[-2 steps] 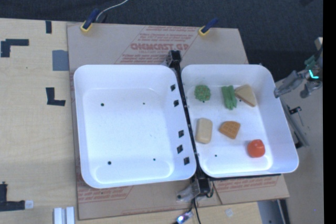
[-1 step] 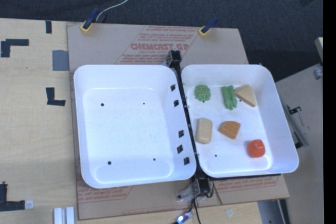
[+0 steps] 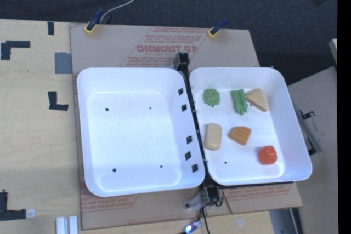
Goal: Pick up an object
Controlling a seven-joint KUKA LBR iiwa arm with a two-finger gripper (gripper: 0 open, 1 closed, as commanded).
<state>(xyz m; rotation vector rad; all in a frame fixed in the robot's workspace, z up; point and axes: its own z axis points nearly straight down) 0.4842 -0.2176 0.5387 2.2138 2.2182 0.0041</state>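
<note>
Red round object (image 3: 267, 155): lower right of the right white bin (image 3: 290, 118), nearest.
Orange wedge (image 3: 240, 135): mid-bin, beside the pale beige block (image 3: 213, 136).
Green bumpy ball (image 3: 211, 97), green pod (image 3: 239, 101), tan wedge (image 3: 257, 99): a row further up.
Left white bin (image 3: 131, 129): touching the right bin.

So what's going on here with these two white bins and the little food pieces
Nothing is being handled at this moment. Two shallow white bins sit side by side on a cardboard sheet. The right bin holds five small toy food pieces: a green round piece, a green stick-shaped piece, a tan wedge, a beige block, an orange wedge and a red round piece. All lie apart, untouched. The left bin sits beside it. The pick has not begun.
</note>
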